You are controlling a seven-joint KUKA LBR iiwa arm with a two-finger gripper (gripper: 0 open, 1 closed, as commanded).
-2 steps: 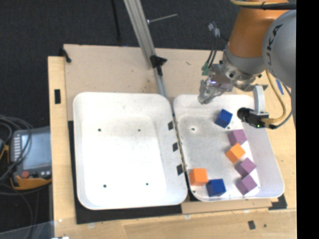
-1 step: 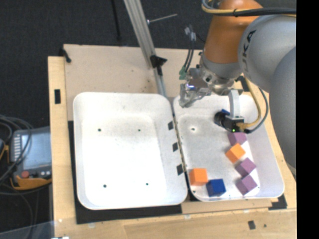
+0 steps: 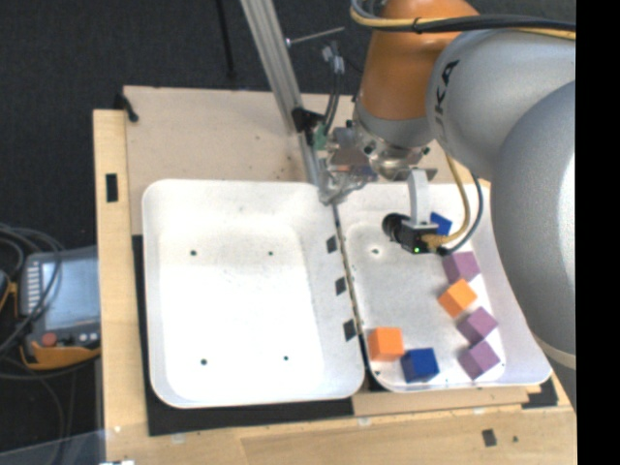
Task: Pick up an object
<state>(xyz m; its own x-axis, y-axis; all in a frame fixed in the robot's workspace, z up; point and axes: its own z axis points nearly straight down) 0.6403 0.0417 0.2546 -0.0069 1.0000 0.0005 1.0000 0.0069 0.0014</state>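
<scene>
My gripper [image 3: 334,182] hangs at the back of the bench, right over the ridge where the left bin [image 3: 242,289] and right bin [image 3: 387,289] meet, near their far rims. It's low, close to that ridge, but whether it touches I can't say. Open or shut? Can't tell from this angle, the tip is too small and cluttered w/ hardware. Nothing visible in its hold, so I judge no pick made yet.

All the pieces are in the right bin, so that's my source side, imo. They're loose, as if dropped, not arranged:
- back blue block [image 3: 441,224]: nearest to me, far end of the bin, partly hidden by my own wrist gear.
- upper purple block [image 3: 462,265] and right orange block [image 3: 457,298]: just beside each other, maybe touching, along the right wall.
- mid purple block [image 3: 477,324] and front purple block [image 3: 480,359]: same chain down the wall, close-packed.
- front orange block [image 3: 387,342] and front blue block [image 3: 419,364]: at the near rim, corner to corner, orange one by the ridge.

Any of them would satisfy the task. The wall chain looks awkward: neighbours crowd each side. Front orange block has the most free room around it, so prob. the easier target, though the back blue block is the shorter reach.
</scene>
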